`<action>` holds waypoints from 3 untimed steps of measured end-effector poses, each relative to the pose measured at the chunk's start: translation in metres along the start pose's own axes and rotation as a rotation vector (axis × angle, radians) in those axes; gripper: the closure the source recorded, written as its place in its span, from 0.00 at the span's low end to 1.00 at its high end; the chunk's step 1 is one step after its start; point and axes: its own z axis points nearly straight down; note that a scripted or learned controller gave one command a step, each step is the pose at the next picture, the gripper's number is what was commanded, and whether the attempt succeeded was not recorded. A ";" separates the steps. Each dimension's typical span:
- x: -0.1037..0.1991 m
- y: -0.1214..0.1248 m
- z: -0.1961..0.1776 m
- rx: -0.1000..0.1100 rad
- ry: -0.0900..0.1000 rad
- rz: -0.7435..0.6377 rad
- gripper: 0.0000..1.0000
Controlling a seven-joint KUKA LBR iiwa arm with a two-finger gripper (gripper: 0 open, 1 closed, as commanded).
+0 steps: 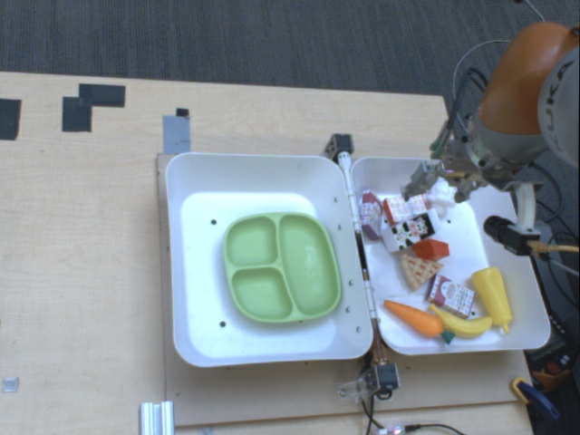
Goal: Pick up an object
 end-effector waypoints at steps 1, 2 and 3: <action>-0.040 -0.070 0.111 -0.002 -0.002 0.002 0.00; -0.040 -0.068 0.100 -0.009 -0.003 0.001 1.00; -0.039 -0.068 0.100 -0.008 -0.002 0.001 0.00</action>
